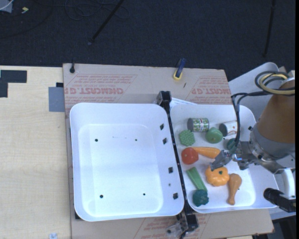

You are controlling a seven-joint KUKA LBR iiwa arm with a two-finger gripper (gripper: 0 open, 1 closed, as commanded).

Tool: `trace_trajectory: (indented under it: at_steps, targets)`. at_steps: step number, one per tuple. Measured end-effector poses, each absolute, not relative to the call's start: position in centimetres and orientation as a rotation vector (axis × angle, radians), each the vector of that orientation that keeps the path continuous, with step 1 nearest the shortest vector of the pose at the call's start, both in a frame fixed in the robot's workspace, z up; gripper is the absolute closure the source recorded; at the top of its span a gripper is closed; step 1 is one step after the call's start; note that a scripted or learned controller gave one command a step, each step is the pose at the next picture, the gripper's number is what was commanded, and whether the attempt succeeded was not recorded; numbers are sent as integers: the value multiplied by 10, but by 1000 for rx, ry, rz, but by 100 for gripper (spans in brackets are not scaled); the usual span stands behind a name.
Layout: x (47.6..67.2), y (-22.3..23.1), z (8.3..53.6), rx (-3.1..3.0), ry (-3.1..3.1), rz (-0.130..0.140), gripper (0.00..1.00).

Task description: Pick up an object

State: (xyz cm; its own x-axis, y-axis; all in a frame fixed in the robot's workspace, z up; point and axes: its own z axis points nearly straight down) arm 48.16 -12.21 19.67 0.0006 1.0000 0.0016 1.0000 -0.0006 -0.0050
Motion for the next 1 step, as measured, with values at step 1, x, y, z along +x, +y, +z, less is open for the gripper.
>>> trace_trajectory:
  at_steps: [1]
  targets:
    - [504,-90,113,-2232,-2227,-10,0]
